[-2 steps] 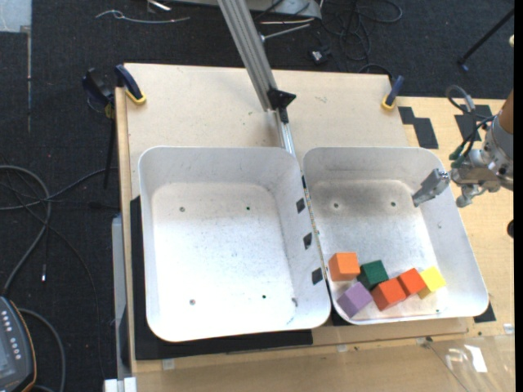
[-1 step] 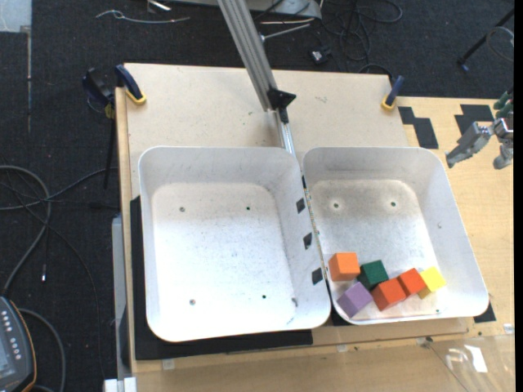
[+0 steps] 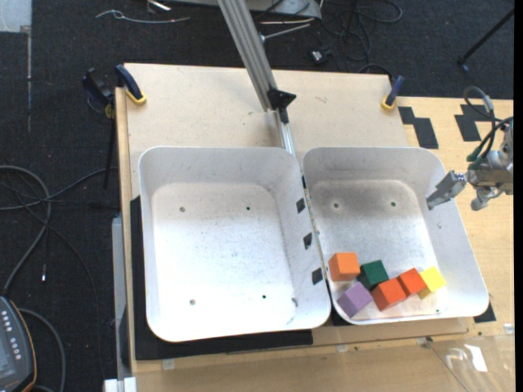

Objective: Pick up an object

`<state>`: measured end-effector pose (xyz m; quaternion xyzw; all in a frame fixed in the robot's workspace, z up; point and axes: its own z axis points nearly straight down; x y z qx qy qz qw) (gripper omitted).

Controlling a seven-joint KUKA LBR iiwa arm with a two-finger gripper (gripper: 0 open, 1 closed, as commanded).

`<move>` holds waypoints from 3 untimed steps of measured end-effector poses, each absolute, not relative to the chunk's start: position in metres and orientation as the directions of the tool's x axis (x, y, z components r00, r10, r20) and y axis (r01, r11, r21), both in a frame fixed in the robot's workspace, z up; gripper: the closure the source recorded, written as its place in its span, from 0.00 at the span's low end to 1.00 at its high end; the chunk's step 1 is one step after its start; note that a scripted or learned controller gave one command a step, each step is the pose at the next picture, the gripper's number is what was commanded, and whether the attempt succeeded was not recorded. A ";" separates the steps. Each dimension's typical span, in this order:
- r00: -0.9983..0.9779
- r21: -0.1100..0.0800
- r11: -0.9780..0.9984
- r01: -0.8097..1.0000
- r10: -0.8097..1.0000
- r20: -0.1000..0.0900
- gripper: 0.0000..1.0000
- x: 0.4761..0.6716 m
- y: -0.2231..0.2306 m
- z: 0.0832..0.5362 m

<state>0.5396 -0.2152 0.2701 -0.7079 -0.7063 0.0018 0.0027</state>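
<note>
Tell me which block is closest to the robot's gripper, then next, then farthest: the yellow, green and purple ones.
From the gripper at the right bin's right rim:
1. Yellow block, far right of the cluster.
2. Green block, in the middle.
3. Purple block, at the left front.

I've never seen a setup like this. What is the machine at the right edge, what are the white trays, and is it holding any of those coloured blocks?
You are looking down at a slant from one camera fixed above a wooden bench. On it sit two shallow white bins: the left bin and the right bin. At the right edge is the tip of a robot arm; its claw hangs over the right bin's rim and holds nothing. Its job is to pick something up. The blocks lie clustered in the right bin's near corner: orange, green, purple, two red-orange and yellow.
</note>
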 end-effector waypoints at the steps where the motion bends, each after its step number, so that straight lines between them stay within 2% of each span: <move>1: 0.001 -0.004 -0.001 1.000 1.000 0.000 0.00 0.539 -0.222 0.234; 2: -0.006 0.005 0.006 1.000 1.000 -0.001 0.00 0.543 -0.191 0.268; 3: -0.004 0.004 0.004 1.000 1.000 -0.003 1.00 0.543 -0.193 0.277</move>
